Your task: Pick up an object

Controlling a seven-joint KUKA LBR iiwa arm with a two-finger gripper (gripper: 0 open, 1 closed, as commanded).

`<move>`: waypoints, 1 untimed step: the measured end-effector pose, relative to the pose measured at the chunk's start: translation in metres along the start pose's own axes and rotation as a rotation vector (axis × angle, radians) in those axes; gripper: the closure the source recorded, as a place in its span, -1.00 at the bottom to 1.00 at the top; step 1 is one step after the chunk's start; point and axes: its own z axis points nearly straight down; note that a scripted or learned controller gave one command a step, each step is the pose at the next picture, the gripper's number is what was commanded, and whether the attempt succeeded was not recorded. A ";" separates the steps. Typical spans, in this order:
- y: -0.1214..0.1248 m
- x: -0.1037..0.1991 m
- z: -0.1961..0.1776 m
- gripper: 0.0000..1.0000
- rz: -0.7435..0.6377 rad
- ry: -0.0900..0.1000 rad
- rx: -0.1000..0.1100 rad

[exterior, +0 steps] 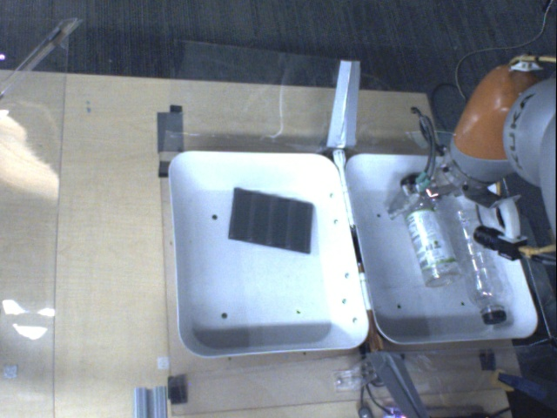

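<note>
On the pale wood-grain bench [96,259], two shallow white bins with rounded corners are set side by side, their inner rims nearly touching. Small dark dots are seen scattered over both smooth floors.

Left bin [187,320]: one flat dark rectangular pad [271,220], matte and ribbed in parallel strips, is laid slightly askew toward the far edge, well apart from every wall.

Right bin [383,320]: a clear plastic bottle [432,244] with a pale printed label is laid on its side near the centre, its neck toward the far edge. Just beside it, toward the right edge, a second, slimmer clear bottle [481,273] is laid lengthwise, its dark cap toward the near right corner. Both are cylindrical and glossy.

The grey arm, with its rounded orange band [484,116], is extended over the far right corner of the right bin. The gripper [428,190] is positioned at the neck end of the labelled bottle, amid cables and glare; whether it is spread or closed cannot be told, and no object can be confirmed in it.

A clear sheet [252,94] and a grey metal bar [344,103] are noted beyond the bins' far edge.
</note>
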 end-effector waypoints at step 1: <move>0.002 0.000 -0.012 1.00 -0.002 -0.002 -0.006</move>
